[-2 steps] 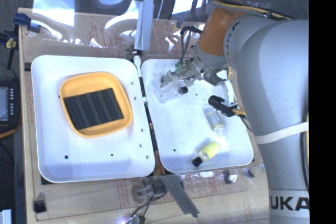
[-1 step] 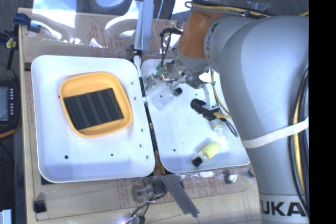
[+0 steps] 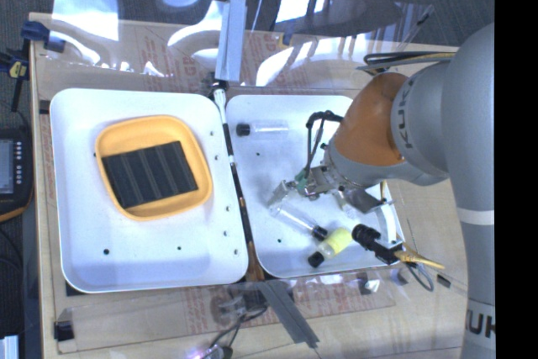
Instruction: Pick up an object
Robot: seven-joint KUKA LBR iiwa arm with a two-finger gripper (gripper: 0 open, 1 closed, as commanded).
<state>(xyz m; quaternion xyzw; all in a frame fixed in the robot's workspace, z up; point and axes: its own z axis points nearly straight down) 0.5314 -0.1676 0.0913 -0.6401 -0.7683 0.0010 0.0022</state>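
My gripper [image 3: 301, 185] is low over the middle of the right bin [image 3: 252, 181], below the grey wrist with its orange band [image 3: 370, 134]. A clear tube [image 3: 296, 219] with a dark end lies just under and in front of it, and whether they touch is unclear. A small yellow piece with a black cap [image 3: 333, 243] rests near the bin's front edge. Another clear tube with a black cap [image 3: 261, 129] lies at the bin's far left side, apart from the gripper.
The left bin [image 3: 76, 223] holds a yellow tray [image 3: 109, 143] with a black ribbed insert [image 3: 150, 173]. A clear plastic sheet [image 3: 252, 21] stands behind both bins. The arm covers the right side of the right bin.
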